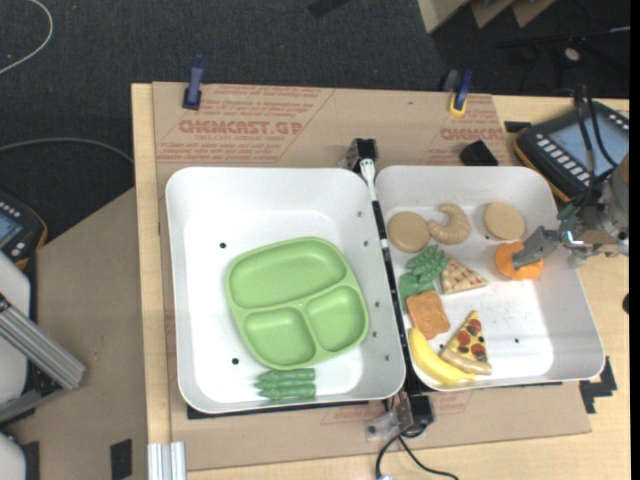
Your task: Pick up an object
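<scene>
Pick incomplete: the end effector [537,248] sits at the small orange round toy [516,260] in the right white bin [580,318], its grip state indeterminable, nothing lifted.

toy food crowds the right bin [575,338], its floor bare right of the pizza slice [468,343].

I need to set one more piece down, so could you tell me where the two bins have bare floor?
Left bin: bare along the top, above the green tray. Right bin: bare lower-right corner, past the pizza slice. Its upper left is crowded, and the gripper is at the orange piece.
</scene>
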Controlling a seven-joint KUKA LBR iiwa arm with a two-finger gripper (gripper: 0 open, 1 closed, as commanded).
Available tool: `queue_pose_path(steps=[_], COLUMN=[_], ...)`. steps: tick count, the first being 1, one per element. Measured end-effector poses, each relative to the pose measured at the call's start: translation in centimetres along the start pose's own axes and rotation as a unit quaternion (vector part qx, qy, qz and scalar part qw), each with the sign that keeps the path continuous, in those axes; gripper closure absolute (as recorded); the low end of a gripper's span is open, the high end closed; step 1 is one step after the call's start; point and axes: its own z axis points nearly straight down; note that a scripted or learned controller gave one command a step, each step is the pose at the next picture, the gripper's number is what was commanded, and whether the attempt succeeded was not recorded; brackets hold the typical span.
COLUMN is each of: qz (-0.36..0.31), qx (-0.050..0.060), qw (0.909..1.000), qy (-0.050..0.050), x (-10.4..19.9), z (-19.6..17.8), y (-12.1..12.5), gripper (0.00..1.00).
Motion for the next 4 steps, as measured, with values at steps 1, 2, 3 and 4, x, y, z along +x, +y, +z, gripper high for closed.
queue_pose_path(steps=[1, 2, 3, 4], qz=[-0.003, 0.002, -0.003, -0.001], qx=[0.004, -0.004, -0.001, -0.001], qw=[1.0000, 1.0000, 1.0000, 1.0000], qy=[0.004, -0.003, 0.004, 0.000], x=[9.2, 1.6, -1.2, -1.5], z=[11.6, 3.2, 12.1, 10.6], y=[-1.7, 0.7, 13.0, 12.7], gripper=[0.00, 0.00, 0.00, 1.00])
